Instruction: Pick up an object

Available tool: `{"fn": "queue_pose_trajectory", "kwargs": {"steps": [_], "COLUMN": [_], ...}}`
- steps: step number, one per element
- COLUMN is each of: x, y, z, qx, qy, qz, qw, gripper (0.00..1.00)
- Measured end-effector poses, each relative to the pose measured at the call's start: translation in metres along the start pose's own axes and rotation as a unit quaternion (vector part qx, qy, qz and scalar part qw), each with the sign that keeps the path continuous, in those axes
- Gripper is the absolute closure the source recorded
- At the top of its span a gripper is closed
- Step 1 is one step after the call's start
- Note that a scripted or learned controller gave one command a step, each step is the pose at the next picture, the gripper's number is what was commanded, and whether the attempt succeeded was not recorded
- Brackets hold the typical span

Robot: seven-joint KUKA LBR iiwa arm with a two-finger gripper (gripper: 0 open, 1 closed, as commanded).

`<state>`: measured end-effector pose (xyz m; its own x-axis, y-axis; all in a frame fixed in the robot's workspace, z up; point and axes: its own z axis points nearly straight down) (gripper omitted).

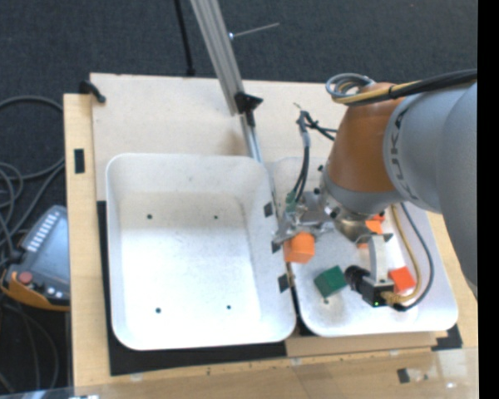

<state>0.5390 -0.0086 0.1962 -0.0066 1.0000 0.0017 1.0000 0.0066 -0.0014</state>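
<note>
My gripper [296, 238] hangs over the left rim of the right bin [437, 306], under the grey and orange arm. A small orange block [300, 248] sits between its fingers, and it looks lifted a little above the bin floor. A green block [329, 280] lies on the floor just to the right and nearer the front. Farther right, an orange and white object [397, 273] rests near the front right corner. Another orange piece [374, 222] peeks out from under the wrist.
The left bin [125, 223] stands beside the right one, their rims meeting just left of the gripper. A slanted metal pole [220, 48] rises behind the bins. Cables and a handheld pendant [41, 256] lie off the bench at the left.
</note>
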Motion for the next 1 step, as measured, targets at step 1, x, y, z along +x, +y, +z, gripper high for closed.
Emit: {"fn": "queue_pose_trajectory", "kwargs": {"steps": [1], "x": [0.0595], "y": [0.0131], "z": [-0.0042], "qx": [-0.001], "qy": [0.000], "qz": [-0.001], "qw": [1.0000], "gripper": [1.00]}}
